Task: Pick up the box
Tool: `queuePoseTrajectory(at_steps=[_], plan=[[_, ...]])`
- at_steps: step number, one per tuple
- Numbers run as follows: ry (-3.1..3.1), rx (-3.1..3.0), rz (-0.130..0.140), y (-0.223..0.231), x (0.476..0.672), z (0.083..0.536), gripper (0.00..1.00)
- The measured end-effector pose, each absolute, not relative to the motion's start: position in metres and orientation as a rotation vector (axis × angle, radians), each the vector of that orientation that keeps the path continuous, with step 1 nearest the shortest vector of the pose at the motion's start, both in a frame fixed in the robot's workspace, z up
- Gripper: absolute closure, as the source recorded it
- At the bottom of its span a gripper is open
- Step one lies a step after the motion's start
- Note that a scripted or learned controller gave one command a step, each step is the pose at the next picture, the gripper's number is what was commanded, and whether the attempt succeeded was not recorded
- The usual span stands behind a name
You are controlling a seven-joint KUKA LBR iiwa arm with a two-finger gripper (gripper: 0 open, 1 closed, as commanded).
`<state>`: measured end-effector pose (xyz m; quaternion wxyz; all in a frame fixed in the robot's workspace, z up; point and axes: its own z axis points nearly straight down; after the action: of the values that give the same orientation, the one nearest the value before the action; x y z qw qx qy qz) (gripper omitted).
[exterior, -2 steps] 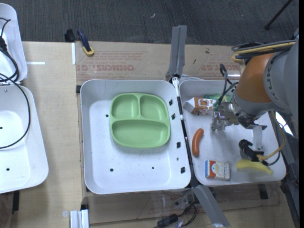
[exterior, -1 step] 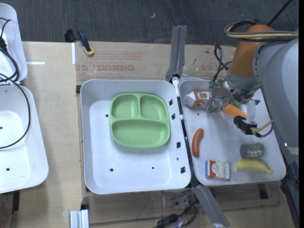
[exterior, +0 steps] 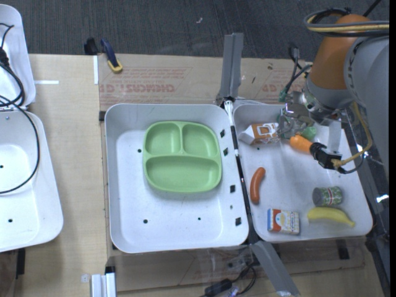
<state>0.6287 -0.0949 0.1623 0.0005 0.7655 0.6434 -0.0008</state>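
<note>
White-orange box (exterior: 262, 133) lies tilted at right bin's (exterior: 365, 228) far left corner, gripper (exterior: 289, 124) just beside it, finger state unclear; risk: carrot (exterior: 300, 143) crowding close could foul the grasp.

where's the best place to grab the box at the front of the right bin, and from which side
Probably from straight above, fingers closing across the short sides of the box. It lies flat on the bin floor with its broad face up, so only the edges offer purchase. The banana lies close on its right, so keep that finger tight to the box.
</note>
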Motion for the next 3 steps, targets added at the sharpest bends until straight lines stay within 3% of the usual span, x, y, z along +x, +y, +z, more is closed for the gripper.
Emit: queuePoseTrajectory(at_steps=[1, 2, 3], plan=[[2.109, 2.332, -0.005, -0.113, 0.549, 0.119, 0.00], [2.109, 2.331, -0.004, -0.113, 0.549, 0.119, 0.00], [2.072, 2.361, -0.003, -0.125, 0.584, 0.156, 0.00]])
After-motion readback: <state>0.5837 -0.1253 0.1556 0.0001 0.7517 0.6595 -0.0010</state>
